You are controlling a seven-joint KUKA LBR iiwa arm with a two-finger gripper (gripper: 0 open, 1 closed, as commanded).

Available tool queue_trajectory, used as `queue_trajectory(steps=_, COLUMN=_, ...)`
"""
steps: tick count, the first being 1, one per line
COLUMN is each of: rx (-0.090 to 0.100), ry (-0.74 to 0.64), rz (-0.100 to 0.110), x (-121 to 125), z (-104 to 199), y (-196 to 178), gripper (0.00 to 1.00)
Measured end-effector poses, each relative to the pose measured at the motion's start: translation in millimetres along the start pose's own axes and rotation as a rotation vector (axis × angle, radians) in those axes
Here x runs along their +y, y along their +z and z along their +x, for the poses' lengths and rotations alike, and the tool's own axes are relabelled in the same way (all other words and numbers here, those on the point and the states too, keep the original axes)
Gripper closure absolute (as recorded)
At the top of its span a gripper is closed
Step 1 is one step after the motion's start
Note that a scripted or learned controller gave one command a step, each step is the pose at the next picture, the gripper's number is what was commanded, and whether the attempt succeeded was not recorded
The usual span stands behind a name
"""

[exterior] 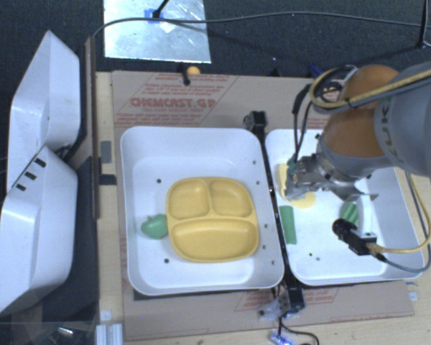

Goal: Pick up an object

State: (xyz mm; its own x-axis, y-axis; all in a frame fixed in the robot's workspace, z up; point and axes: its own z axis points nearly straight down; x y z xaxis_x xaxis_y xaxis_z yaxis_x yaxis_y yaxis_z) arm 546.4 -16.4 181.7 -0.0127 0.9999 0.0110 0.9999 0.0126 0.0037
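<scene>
Bins (201, 139): 2 | tray (212, 218): 1 | green sticks (288, 223): 2 | pincer (299, 185): state unclear

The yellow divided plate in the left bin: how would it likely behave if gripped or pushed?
The yellow divided plate looks like moulded plastic, so probably stiff and light. Its low, flat shape makes tipping unlikely; pushed, it would probably slide across the left bin. A smooth, thin rim may slip between fingers.
</scene>
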Motion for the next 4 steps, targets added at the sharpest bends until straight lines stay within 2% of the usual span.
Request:
queue_trajectory(steps=1, rx=0.000, ry=0.000, rz=0.000, x=-0.1, z=0.1, y=0.3, gripper=0.00)
queue_trajectory(steps=2, rx=0.000, ry=0.000, rz=0.000, x=-0.1, z=0.1, y=0.3, gripper=0.00)
queue_trajectory(steps=3, rx=0.000, ry=0.000, rz=-0.001, x=0.3, z=0.1, y=-10.2, gripper=1.00)
queue_trajectory(steps=4, rx=-0.011, ry=0.011, rz=0.001, x=42.4, z=13.0, y=-26.6, gripper=1.00)
